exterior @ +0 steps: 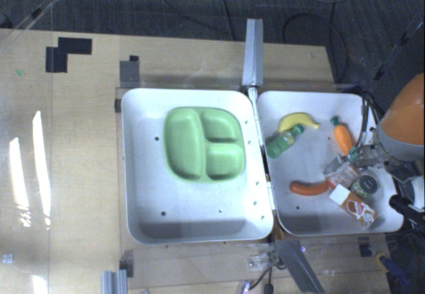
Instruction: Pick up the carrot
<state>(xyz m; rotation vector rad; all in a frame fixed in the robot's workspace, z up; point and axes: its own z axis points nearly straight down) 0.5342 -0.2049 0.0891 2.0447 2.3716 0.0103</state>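
A green sectioned tray [202,143] sits in the middle of the left bin [139,220]; in the right bin [292,223], a green bottle [284,141] lies near the left wall, touching a yellow banana [297,120] towards the far edge; a red sausage [309,188] lies near the centre; the carrot [342,139] rests near the far right corner, untouched; a printed carton [356,205] lies by the near right corner; the gripper [346,170] hangs just below the carrot, its grasp impossible to make out.
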